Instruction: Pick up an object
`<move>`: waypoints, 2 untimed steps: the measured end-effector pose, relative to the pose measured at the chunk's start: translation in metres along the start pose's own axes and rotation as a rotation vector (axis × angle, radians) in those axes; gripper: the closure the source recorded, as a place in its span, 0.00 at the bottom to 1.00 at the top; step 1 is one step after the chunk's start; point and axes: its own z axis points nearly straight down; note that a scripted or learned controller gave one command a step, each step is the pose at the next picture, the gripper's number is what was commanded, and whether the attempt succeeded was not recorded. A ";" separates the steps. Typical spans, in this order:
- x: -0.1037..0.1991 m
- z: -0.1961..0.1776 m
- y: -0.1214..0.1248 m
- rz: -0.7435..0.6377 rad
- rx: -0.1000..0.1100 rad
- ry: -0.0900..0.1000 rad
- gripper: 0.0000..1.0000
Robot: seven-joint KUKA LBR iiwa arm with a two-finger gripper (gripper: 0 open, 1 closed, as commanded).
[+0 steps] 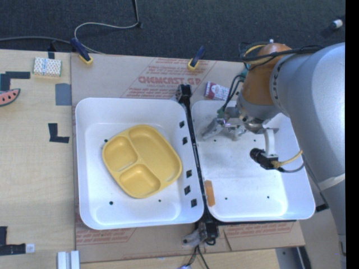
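From above my bench [33, 167] I see pale wood grain, with a sheet of brown cardboard [162, 80] printed in red letters laid across it. Beyond the cardboard's far edge lies dark carpeted floor [213, 10], where a thin cable [106, 24] loops. Two blue-and-yellow clamps [81, 50] grip that far edge. Left of the cardboard, strips of black tape [56, 133] mark the wood, a grey patch [63, 93] sits just beside it, and a small patterned block [47, 66] rests further left. The light is even and bright.
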 end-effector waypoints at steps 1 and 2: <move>0.000 -0.010 0.000 0.000 -0.001 0.000 1.00; 0.001 -0.019 0.000 -0.001 0.000 0.001 1.00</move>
